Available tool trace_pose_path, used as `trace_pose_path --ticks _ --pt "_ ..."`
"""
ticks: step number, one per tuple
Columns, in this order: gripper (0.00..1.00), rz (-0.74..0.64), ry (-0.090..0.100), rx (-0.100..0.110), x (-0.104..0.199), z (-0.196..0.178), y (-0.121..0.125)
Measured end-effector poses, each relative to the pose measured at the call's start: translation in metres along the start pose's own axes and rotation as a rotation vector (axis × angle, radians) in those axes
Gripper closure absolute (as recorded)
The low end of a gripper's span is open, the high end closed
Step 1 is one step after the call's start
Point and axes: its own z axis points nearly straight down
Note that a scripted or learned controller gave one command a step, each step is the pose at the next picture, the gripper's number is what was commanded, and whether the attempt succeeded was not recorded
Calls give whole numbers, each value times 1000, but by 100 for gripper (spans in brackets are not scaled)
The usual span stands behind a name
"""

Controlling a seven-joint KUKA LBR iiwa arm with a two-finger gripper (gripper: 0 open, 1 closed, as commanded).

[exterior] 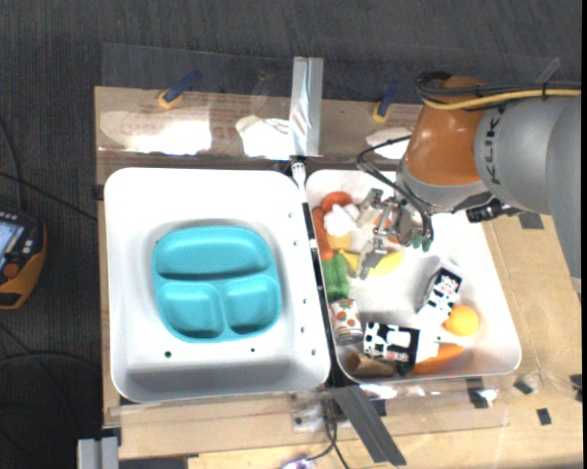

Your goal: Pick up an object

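Yellow toy (389, 260) lies just beneath the gripper (379, 245), whose spread, unladen fingers should straddle it squarely, avoiding the green piece (336, 274).

White bins: two, side by side, left bin (127, 262) and right bin (498, 301)
Turquoise divided trays: one (217, 281), in the left bin
Black-and-white patterned boxes: two, (391, 341) and (441, 291), in the right bin
Orange balls: one (461, 321), beside the upper box

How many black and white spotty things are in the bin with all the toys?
2. One spotty block lies near the right bin's front edge; another spotty block sits to its right, beside the orange ball. More could be hidden under the pile.
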Motion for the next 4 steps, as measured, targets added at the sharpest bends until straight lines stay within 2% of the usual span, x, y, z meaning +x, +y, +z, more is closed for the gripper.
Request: trace_pose_path --ticks 1,2,3,4 --pt "0 136 4 2 88 -1 -67" --pt "0 301 4 3 -1 0 6" --pt "0 420 -3 3 56 -2 -7" --pt "0 368 -6 3 88 -2 -8"
